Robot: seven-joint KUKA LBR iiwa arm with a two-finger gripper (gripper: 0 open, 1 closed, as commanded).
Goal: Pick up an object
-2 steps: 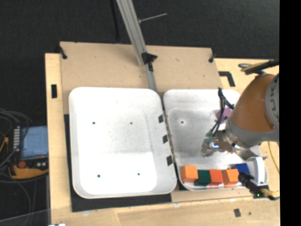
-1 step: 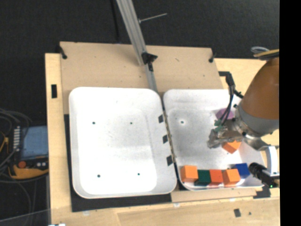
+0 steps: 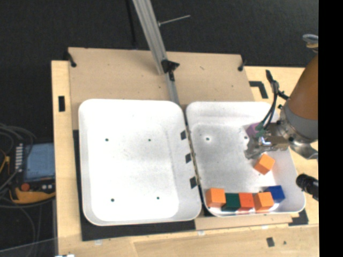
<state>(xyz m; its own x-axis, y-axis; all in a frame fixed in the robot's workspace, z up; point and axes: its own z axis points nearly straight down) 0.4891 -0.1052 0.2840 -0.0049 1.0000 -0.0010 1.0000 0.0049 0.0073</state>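
My gripper (image 3: 259,156) hangs over the right part of the right bin (image 3: 225,122), reaching in from the right. A small orange block (image 3: 263,164) sits tilted at its fingertips, and the gripper is shut on it. The block is lifted a little above the bin floor. A purple piece (image 3: 252,128) lies just behind the gripper, partly hidden by the wrist.
Along the right bin's front wall stand an orange block (image 3: 216,196), a green block (image 3: 231,201), two more orange blocks (image 3: 246,200) (image 3: 263,200) and a blue block (image 3: 276,193). The left bin (image 3: 91,143) lies beside it. A metal strut (image 3: 153,31) slants up behind the bins.
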